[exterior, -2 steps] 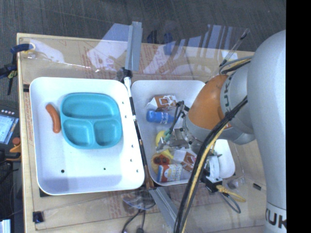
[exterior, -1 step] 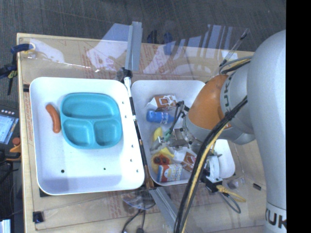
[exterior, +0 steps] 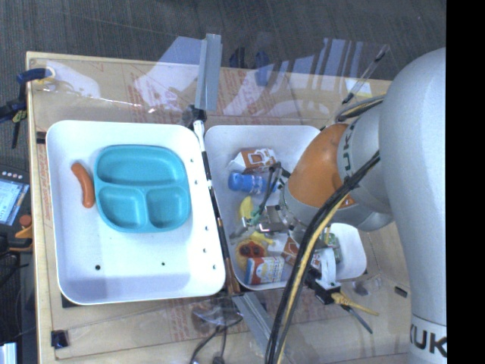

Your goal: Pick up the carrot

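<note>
Bench (exterior: pixel 114 89) of pale wood under all, spreading out past the blue plate (exterior: pixel 142 184) on every side. Big grey arm (exterior: pixel 413 165) far to the right of the blue plate, bending down over the right bin. Left white bin (exterior: pixel 68 264) right under the blue plate, with bare white floor below and left of the plate. Right white bin (exterior: pixel 258 133) just to the right of the blue plate's bin, side by side with it, full of small stuff. Blue plate itself with three parts: one long part at the top, two small parts under it, nothing in any of them.

Orange band (exterior: pixel 322 173) on the arm, well to the right of the blue plate, over the right bin. Black and yellow cables (exterior: pixel 303 279) hanging from the arm, down and to the right of the plate.

Gripper (exterior: pixel 265 218) low in the right bin, to the right of the blue plate, in among the small stuff. Open or shut: cannot tell, too much mess around it.

Brown and white carton (exterior: pixel 256 159), blue bottle (exterior: pixel 246 180), yellow thing (exterior: pixel 248 207) and red and white box (exterior: pixel 265 270), all in the right bin, to the right of the plate and close to the gripper.

Carrot (exterior: pixel 83 184) lying flat in the left bin, just beside the left edge of the blue plate, standing up and down in the view. Well apart from the gripper, on the far side of the plate from it.
</note>
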`<state>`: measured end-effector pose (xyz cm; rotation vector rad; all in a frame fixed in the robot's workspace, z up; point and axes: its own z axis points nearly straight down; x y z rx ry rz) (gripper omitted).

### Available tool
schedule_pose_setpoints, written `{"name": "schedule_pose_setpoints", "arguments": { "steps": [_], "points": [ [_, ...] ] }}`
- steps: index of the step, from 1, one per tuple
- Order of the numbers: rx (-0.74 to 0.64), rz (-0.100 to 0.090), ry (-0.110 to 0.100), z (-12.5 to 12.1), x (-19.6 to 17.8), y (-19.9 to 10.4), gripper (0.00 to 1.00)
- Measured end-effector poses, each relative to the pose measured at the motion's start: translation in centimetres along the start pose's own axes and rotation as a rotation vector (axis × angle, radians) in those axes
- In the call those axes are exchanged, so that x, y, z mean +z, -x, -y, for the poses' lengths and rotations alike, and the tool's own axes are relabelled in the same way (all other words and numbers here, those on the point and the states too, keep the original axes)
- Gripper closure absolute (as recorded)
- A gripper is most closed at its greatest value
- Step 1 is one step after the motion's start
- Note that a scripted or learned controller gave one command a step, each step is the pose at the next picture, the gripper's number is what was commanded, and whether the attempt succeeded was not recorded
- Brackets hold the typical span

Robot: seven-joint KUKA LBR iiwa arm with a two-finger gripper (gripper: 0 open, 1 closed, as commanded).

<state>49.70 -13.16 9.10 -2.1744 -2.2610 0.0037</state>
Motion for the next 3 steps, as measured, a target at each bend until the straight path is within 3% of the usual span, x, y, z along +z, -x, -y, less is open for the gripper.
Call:
{"name": "schedule_pose_setpoints", "arguments": {
  "steps": [1, 2, 3],
  "points": [
    [0.020, 0.001, 0.000, -9.6, 0.0, 0.8, 0.00],
    [0.030, -0.001, -0.001, -1.0, 0.0, 0.2, 0.00],
    [0.032, 0.000, 0.000, -6.5, 0.0, -0.3, 0.00]
  ]
}}
